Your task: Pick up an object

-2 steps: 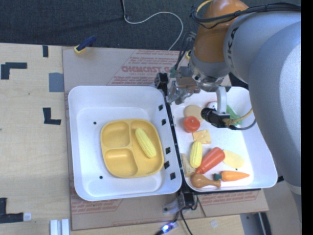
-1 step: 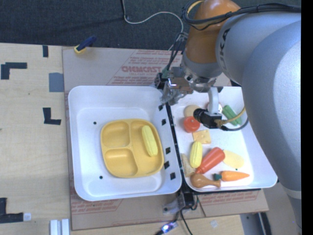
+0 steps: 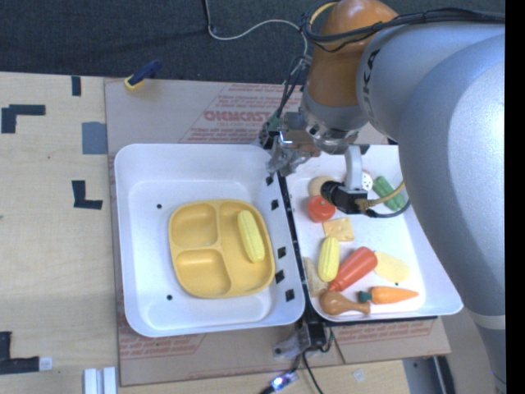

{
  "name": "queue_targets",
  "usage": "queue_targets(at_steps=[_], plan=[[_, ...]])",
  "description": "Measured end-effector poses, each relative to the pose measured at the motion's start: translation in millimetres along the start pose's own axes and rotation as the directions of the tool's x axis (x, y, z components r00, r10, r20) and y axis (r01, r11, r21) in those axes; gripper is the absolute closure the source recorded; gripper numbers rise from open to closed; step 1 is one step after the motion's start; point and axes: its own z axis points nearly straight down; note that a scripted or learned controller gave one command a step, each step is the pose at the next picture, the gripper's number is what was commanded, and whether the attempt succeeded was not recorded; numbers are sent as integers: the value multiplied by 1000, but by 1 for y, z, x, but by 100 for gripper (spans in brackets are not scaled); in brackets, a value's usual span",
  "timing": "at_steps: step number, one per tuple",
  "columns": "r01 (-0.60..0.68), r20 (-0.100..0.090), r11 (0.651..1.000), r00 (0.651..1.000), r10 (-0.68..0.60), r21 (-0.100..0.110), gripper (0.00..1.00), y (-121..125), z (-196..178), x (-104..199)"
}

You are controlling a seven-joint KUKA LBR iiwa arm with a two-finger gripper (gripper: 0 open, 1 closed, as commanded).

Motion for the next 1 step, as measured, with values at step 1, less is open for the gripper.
queue_targets(at_steps=[1], plan=[[0,-1,1000,1000,0,-2,100,-1,-21,-2]])
